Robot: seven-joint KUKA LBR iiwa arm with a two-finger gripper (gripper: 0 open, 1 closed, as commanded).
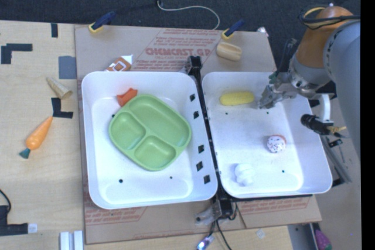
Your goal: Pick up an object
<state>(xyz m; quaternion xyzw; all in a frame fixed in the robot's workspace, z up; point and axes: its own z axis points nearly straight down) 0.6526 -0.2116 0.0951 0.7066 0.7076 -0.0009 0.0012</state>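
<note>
The jaws (268, 100) are hanging low over the right bin (304, 181), near its back edge; how far apart they are standing I cannot tell, and nothing is showing between them. Just beside them, toward the left, a yellow object (237, 98) is lying on the bin floor. A speckled ball (276, 144) and a white lump (244, 173) are sitting further forward. The risk I am judging: closing here may be catching only air, or nudging the yellow object away

Arm (350, 61): smooth grey casing, rounded links
Band (316, 44): orange, just above the wrist
Cable (319, 13): dark loop over the band
Gripper (268, 100): small, metal-grey, two-fingered
</note>
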